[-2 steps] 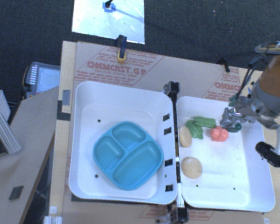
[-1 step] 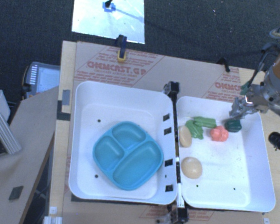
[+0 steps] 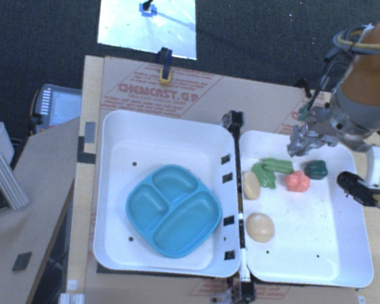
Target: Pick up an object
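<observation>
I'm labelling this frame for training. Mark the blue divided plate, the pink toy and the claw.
blue divided plate (image 3: 173, 211): camera view, centre ridge.
pink toy (image 3: 298, 182): camera view, its middle.
claw (image 3: 301, 147): camera view, between fingertips.

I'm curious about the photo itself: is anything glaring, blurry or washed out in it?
In the camera view, the silvery sheet on the dark floor glares pale; the two white bins are bright but keep detail; the gripper and small toys like the pink one look soft; the blue plate reads clearly, with only faint shadows.

Glossy blue plastic plate (image 3: 172, 209) in smooth white bin (image 3: 116, 173).
</observation>
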### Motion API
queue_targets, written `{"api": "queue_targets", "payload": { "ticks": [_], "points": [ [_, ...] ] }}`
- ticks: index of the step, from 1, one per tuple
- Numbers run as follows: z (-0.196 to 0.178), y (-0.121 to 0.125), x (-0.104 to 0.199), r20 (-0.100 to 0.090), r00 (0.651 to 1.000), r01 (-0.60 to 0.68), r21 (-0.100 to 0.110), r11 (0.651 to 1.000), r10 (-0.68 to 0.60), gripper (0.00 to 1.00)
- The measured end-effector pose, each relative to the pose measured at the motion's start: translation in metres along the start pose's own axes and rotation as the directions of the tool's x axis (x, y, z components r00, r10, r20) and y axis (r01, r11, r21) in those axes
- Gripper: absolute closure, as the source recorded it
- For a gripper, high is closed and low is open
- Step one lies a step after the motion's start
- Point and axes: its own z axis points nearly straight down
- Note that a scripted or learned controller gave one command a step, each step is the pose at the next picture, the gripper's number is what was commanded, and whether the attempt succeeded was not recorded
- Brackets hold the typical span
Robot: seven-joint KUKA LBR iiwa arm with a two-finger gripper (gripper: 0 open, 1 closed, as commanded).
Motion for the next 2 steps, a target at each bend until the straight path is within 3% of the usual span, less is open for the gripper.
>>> {"api": "queue_targets", "payload": {
  "ticks": [2],
  "points": [
    [0.006, 0.012, 0.096, 0.001, 1.0, -0.002, 0.0, 1.0, 0.002, 1.0]
  ]
}}
